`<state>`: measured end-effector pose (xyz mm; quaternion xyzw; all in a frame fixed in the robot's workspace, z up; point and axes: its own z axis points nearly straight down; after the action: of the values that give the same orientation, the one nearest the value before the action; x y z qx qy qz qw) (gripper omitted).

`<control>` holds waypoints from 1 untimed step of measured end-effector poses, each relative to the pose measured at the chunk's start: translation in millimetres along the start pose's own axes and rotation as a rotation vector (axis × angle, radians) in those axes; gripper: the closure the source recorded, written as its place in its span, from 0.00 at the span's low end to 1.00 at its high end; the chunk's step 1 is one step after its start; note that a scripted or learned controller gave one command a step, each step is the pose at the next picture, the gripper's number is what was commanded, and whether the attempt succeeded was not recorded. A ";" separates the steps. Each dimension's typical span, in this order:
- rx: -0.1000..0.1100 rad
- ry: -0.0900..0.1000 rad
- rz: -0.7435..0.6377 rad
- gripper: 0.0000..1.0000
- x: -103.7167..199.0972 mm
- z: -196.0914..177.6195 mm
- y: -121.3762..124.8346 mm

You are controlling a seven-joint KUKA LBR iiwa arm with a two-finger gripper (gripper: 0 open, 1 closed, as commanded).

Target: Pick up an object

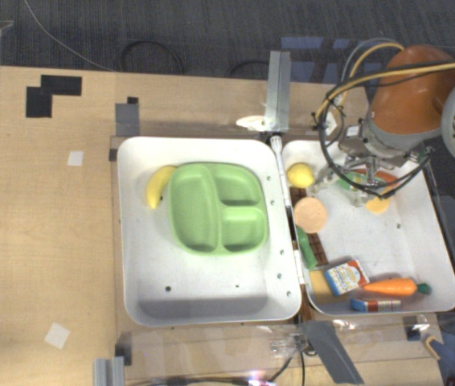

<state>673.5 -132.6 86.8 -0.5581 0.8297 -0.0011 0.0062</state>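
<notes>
The right bin (420, 240) holds a yellow lemon (299, 174), a tan round disc (309, 214), a small yellow piece (379, 206), an orange carrot (390, 288), a small printed box (345, 276) and a blue marker (376, 304). My gripper (362, 180) hangs over the far part of this bin, below the orange band and its cables. It is between the lemon and the small yellow piece, just above the latter. Wiring and the wrist body hide the tips.
The left bin (139, 280) carries a green divided tray (215, 207) with a banana (158, 186) at its left edge. A dark bar (313, 249) lies along the right bin's left wall. A metal post (278, 87) stands behind the bins' shared wall.
</notes>
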 end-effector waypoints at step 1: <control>0.001 0.004 0.172 0.00 69.5 -51.3 -26.0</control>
<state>670.9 -207.1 137.6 -0.4848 0.8746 -0.0022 0.0048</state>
